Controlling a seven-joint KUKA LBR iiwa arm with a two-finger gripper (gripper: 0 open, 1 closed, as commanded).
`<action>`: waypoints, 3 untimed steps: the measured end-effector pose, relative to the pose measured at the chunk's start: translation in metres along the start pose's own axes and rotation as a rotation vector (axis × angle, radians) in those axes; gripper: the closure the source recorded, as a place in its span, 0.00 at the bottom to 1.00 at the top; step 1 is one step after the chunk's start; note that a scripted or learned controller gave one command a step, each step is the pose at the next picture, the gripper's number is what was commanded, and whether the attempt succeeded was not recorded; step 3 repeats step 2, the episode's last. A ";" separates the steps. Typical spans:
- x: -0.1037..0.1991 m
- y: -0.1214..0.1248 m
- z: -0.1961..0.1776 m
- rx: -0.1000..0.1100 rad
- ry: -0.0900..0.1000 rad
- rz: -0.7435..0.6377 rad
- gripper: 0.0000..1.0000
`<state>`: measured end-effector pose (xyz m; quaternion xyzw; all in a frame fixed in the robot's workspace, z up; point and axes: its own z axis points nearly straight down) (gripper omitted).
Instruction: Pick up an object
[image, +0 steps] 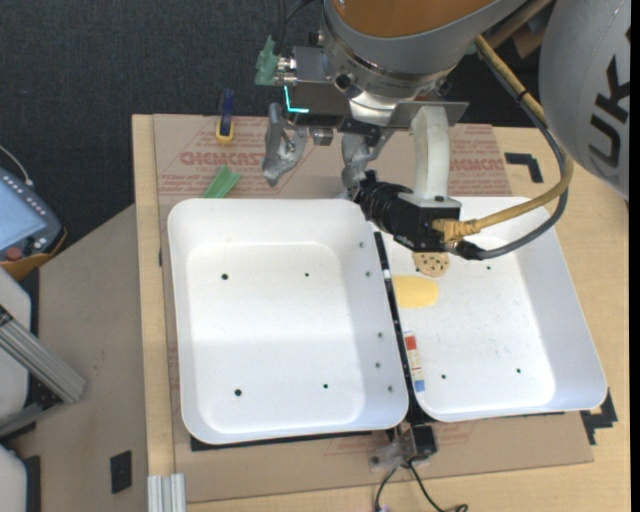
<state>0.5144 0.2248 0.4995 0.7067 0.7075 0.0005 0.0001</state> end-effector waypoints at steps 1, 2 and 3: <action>-0.107 0.012 -0.037 -0.008 -0.002 0.013 0.00; 0.001 0.049 -0.034 0.000 0.002 -0.008 0.00; 0.001 0.049 -0.034 0.000 0.002 -0.008 0.00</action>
